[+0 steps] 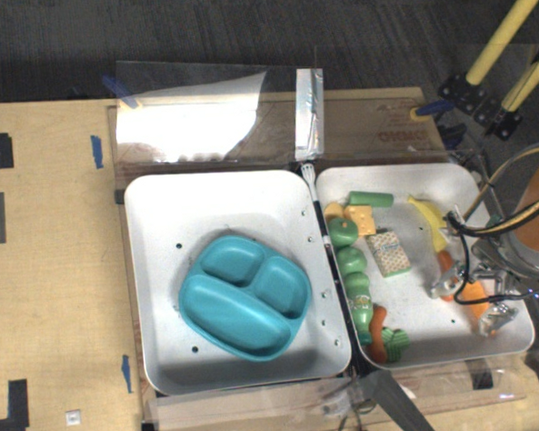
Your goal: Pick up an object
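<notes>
Gripper (456, 285) hangs low over the right side of the right bin (404, 179), reaching in from the right under the arm (535, 216) with its orange band, with dark cables looped around it. We cannot tell from this slant whether it is apart, together, or clamped on anything. Right against it, on its right and a little below, we see an orange piece (473, 290) on the bin floor, and we cannot tell if the two touch. Just above the gripper lies a small red piece (445, 261), and further up a banana (427, 220). To its left, apart from it, sits a speckled block (390, 253), with a yellow wedge (362, 219) and a green block (370, 198) above that. Well to its left, along the bin's left wall, runs a row of green pods (351, 264), ending near the bottom in a carrot (378, 324) and a green lump (396, 341). Far to the left, past the wall between the bins, we see the left bin (151, 217) holding a teal plate (245, 295) with three sections. Behind that bin lies a clear sheet (191, 119). Up and to the gripper's right stand two yellow poles (505, 24).
</notes>
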`<state>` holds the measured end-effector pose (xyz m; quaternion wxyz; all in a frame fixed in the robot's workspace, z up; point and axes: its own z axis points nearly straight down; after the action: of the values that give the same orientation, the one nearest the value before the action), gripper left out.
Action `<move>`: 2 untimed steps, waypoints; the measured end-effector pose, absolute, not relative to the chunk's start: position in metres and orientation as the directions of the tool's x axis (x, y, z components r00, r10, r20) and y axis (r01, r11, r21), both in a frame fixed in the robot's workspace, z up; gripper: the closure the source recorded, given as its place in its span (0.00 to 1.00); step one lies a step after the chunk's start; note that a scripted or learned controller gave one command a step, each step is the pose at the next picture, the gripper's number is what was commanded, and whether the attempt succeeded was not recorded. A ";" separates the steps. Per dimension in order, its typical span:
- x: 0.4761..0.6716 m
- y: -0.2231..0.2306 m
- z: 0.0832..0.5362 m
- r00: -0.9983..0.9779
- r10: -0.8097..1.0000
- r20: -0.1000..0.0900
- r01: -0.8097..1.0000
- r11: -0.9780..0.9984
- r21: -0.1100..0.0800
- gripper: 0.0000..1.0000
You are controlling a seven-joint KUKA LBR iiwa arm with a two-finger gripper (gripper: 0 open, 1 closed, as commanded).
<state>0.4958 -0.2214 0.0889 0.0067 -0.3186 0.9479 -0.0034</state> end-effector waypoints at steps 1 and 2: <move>0.497 -0.219 0.089 -0.720 -0.694 -0.011 -0.694 0.720 -0.010 0.00; 0.501 -0.217 0.089 -0.680 -0.733 -0.009 -0.733 0.680 -0.009 0.00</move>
<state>0.5006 -0.2171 0.0888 0.0057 -0.4000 0.9165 -0.0022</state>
